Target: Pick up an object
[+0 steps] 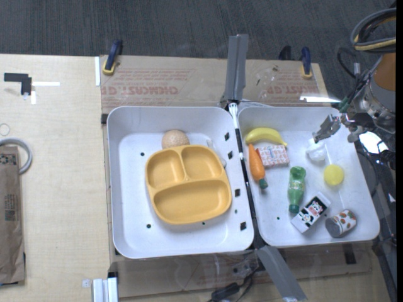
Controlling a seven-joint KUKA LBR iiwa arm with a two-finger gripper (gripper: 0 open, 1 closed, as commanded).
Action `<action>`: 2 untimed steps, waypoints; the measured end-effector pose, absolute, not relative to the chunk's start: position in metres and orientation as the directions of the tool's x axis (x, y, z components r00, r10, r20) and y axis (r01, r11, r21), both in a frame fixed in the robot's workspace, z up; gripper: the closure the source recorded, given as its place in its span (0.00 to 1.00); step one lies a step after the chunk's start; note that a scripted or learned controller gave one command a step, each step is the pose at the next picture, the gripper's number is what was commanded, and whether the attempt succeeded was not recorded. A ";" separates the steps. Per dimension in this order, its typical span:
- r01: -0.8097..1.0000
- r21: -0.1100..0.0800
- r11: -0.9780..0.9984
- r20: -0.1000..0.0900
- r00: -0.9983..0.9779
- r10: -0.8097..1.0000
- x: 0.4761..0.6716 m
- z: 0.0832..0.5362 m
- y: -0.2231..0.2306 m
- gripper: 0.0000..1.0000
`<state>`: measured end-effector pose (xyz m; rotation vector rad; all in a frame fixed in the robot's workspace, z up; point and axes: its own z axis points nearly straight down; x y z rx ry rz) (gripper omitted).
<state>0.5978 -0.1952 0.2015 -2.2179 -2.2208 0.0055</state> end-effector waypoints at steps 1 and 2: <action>1.000 0.000 0.023 0.000 -0.023 1.000 0.608 0.100 -0.103 0.00; 0.998 0.003 -0.063 0.000 0.063 0.998 0.506 0.094 -0.127 0.00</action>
